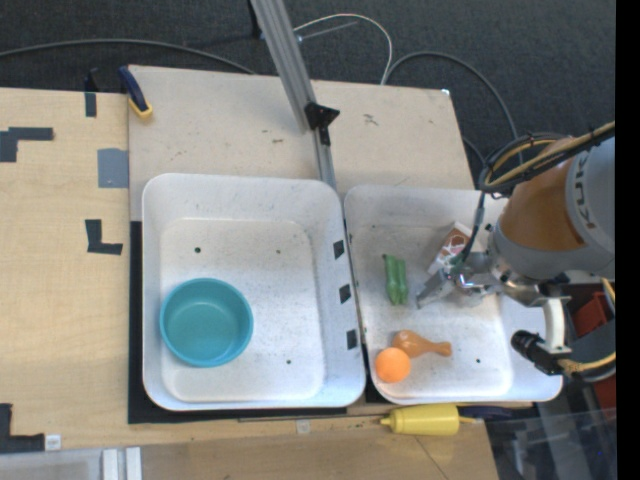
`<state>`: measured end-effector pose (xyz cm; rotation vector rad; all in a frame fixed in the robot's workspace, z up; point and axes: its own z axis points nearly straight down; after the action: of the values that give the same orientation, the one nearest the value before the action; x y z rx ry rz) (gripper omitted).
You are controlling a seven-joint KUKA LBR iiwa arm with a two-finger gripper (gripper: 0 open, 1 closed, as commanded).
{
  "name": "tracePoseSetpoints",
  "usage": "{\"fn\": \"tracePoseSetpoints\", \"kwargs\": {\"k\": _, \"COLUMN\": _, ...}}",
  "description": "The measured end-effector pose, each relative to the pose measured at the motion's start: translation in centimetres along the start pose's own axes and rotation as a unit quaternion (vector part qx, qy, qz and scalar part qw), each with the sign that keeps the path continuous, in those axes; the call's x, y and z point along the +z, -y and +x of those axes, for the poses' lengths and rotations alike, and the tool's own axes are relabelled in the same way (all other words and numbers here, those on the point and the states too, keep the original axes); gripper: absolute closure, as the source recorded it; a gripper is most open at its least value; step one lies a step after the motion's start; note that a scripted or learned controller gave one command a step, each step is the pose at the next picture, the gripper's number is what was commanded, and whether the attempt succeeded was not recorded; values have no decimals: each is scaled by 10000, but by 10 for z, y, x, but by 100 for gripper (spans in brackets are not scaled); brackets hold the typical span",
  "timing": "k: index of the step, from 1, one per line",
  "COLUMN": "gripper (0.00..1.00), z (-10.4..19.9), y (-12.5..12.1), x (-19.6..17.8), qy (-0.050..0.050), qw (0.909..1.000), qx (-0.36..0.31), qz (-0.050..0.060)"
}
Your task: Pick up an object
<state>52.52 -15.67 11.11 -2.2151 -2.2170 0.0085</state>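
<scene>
Bench carries two white bins: left bin (150,268) holds a teal bowl (206,321) near its front-left corner; right bin (400,203) holds green object (396,278) mid-left, orange ball (393,365) at front-left corner, gripper (432,286) just beside the green object, finger state indeterminate

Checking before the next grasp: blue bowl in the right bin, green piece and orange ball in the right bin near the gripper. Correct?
Not quite. The camera view shows the blue bowl in the left bin. The green piece and orange ball are in the right bin, near the gripper.
</scene>
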Motion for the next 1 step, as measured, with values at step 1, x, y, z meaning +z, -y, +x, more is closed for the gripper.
{"fn": "tracePoseSetpoints", "kwargs": {"k": 1, "gripper": 100, "z": 0, "y": -2, "x": -13, "qy": 2, "qw": 10000, "qx": -7, "qz": -27}}
